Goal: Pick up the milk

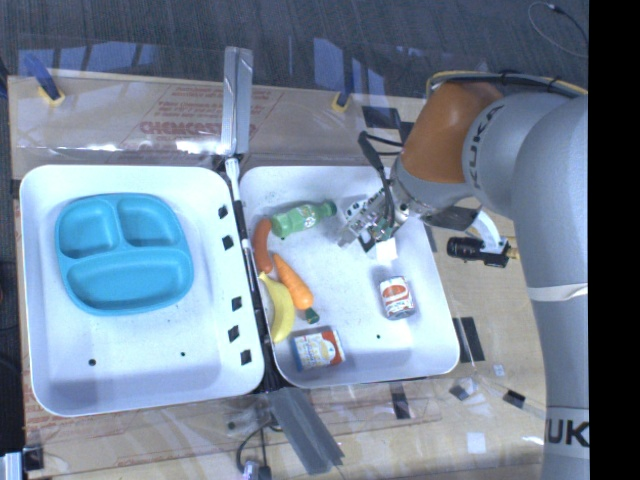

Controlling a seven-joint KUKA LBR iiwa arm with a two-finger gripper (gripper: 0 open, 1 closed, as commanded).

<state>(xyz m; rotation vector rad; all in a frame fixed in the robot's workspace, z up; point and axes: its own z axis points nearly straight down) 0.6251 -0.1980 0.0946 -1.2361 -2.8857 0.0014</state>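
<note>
while the arm (520, 158) reaches in, gripper (368, 224) hangs over the right bin (430, 338).

A single fixed camera sits above the bench (120, 448) and looks down at a slant, far enough off to take in both white bins whole. The left bin (60, 368) fills the left half of the frame, the right bin (425, 353) the centre. Dark carpeted floor (300, 8) runs across the top of the frame, so the view tips away from the near edge. The arm (540, 188) enters from the right side.
</note>
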